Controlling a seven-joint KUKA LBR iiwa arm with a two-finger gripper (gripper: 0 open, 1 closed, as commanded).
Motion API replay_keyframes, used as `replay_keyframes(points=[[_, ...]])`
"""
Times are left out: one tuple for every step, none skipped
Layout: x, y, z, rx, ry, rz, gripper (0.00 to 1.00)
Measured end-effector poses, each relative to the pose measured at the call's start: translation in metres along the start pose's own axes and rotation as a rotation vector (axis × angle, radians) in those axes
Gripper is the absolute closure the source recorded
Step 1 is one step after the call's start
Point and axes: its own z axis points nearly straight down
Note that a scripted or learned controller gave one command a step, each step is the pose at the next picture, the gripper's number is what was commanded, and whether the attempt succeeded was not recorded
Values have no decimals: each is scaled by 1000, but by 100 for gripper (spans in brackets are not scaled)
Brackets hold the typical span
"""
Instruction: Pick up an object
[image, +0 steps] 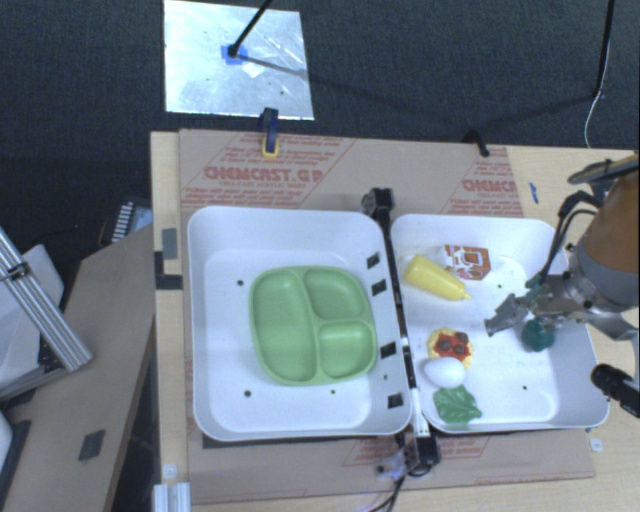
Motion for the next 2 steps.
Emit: replay_keyframes(points=[[0, 3, -5, -10, -2, -3, 0], [4, 4, 57, -5, 0, -1, 0]])
